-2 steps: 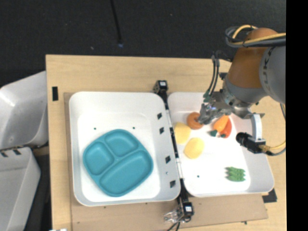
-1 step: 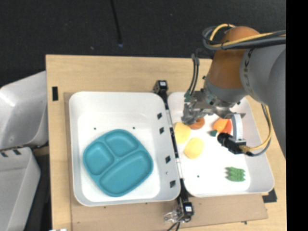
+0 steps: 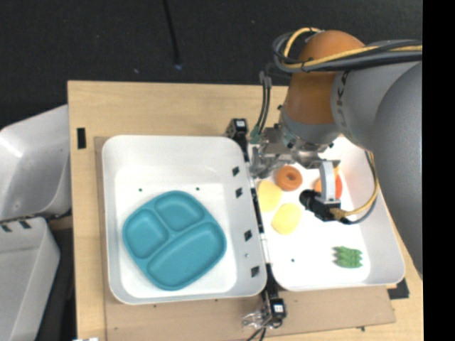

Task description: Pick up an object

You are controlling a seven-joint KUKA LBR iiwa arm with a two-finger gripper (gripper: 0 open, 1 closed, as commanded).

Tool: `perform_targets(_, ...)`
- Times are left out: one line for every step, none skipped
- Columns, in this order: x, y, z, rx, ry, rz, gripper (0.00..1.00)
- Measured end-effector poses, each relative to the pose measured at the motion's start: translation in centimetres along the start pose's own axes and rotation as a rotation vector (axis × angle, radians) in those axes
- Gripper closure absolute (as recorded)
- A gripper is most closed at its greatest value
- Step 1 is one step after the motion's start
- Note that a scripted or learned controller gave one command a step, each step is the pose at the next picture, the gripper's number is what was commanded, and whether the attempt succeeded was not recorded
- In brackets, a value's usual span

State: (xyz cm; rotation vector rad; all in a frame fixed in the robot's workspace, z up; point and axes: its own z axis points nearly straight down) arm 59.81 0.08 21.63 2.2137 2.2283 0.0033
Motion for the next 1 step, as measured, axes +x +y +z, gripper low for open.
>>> perform_targets(5.64, 1.83, -0.90, -0.001, 0.001, -0.001, 1.00)
